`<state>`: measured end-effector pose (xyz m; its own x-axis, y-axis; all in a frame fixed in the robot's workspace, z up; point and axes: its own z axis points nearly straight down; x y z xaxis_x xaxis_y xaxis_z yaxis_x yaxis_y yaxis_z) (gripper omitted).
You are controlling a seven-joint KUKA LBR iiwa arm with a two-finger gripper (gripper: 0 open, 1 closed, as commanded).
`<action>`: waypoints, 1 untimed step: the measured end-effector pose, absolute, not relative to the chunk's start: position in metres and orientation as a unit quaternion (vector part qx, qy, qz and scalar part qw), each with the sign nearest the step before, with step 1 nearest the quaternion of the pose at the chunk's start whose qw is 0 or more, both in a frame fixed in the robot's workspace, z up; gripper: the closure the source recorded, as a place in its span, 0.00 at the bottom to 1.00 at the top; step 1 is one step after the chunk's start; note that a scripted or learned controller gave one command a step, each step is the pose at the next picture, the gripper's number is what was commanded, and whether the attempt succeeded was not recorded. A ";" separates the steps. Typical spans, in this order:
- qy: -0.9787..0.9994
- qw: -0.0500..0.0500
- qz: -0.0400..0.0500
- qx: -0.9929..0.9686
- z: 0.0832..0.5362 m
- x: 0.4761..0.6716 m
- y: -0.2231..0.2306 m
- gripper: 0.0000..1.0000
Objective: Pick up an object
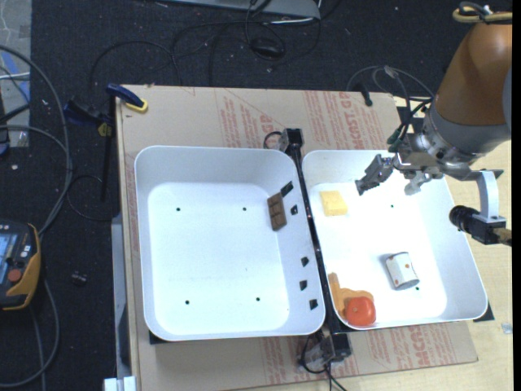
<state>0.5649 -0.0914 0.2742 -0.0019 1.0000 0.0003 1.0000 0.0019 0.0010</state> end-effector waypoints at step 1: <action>0.707 -0.001 -0.001 0.707 0.254 0.582 -0.099 0.00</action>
